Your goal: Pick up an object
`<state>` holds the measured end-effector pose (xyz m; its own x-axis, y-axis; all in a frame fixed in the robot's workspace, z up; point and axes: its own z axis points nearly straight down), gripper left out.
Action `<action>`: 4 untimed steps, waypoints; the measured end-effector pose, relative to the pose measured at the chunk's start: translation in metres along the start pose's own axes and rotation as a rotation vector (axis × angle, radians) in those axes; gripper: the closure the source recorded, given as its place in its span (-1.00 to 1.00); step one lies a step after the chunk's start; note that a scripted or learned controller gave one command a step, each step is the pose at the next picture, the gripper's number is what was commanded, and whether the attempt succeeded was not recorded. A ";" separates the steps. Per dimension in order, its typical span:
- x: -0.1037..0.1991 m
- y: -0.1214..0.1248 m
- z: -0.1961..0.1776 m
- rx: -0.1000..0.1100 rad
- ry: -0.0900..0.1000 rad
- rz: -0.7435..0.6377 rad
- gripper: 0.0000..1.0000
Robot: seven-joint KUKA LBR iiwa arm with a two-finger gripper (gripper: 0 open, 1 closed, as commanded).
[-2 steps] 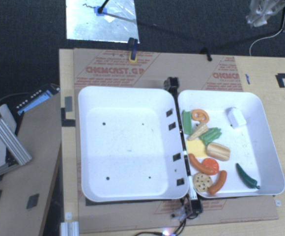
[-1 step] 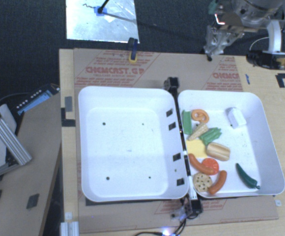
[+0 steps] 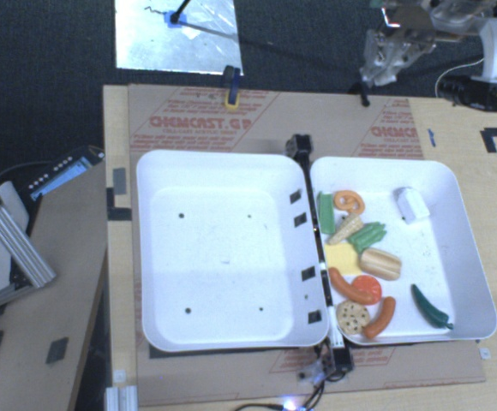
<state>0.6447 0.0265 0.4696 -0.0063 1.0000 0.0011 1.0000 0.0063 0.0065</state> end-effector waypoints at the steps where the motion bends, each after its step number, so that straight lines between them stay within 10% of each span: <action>1: 0.022 -0.016 -0.071 -0.004 0.001 -0.001 1.00; 2: -0.114 -0.016 -0.066 0.003 -0.006 0.018 1.00; 3: -0.057 -0.045 0.099 0.023 0.002 -0.001 1.00; 4: 0.006 -0.037 0.035 -0.002 0.002 -0.005 1.00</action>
